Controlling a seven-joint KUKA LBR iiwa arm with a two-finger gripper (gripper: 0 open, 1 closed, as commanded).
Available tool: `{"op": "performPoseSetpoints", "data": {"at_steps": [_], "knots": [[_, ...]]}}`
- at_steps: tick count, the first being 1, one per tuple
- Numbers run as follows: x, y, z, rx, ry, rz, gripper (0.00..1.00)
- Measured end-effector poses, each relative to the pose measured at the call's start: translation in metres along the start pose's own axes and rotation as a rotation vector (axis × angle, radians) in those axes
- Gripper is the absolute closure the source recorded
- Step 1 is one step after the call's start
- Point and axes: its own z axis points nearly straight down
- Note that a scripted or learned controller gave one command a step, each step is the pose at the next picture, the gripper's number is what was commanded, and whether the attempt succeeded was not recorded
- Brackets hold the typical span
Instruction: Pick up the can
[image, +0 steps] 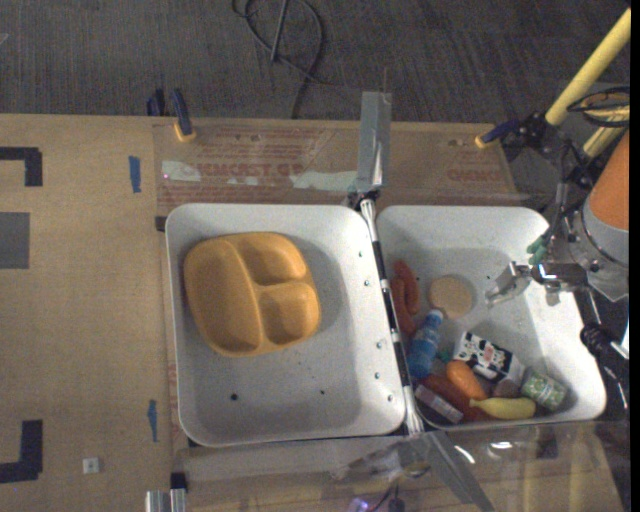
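While the arm reaches in from the right, the bench reads like this from left to right:

- Left bin (190, 400): a yellow-orange divided plate (252, 292) lies in its upper left part, three compartments facing up.
- Right bin (470, 225), along its left wall: an orange-red sausage-like piece (404, 292), with a blue bottle (426, 345) below it.
- Middle of that bin: a round tan disc (451, 295), lying apart from the rest.
- Near front: a black-and-white carton (484, 355), a carrot (466, 380) and a banana (505, 408), crowded together.
- Front right corner: the can (544, 390), green-labelled, on its side just beside the banana's tip.
- Gripper (512, 281): above the bin's right half, well clear of the can; whether its fingers are apart or together cannot be made out.
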Motion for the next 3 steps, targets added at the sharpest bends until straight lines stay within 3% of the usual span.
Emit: {"op": "performPoseSetpoints", "data": {"at_steps": [1,2,3], "knots": [[-0.061,0.001,0.111,-0.002,-0.001,0.064,0.0],[-0.049,-0.032,0.153,-0.01,-0.003,0.187,0.0],[-0.014,-0.014,0.153,-0.01,-0.002,0.241,0.0]]}}
